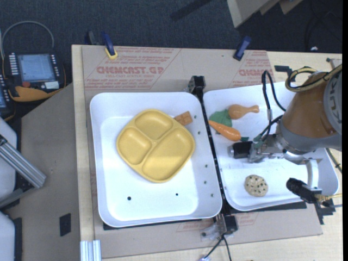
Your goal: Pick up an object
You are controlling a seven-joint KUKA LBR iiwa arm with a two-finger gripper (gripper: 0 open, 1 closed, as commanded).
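Note:
In the right bin (pixel 283 200) lie an orange carrot with green leaves (pixel 224 129), a tan chicken drumstick (pixel 243 111) and a round chocolate-chip cookie (pixel 255 185). My gripper (pixel 242 149) points left over the middle of that bin, just below the carrot and above the cookie. I see nothing held in it. The left bin (pixel 109 162) bears a yellow divided plate (pixel 156 144), and a small brown block (pixel 184 118) rests at the plate's upper right edge.
A black divider with a clamp (pixel 197 84) runs between the two bins. Cables (pixel 267 99) loop above the arm's wrist. A teach pendant (pixel 32 72) sits off the bench at the far left.

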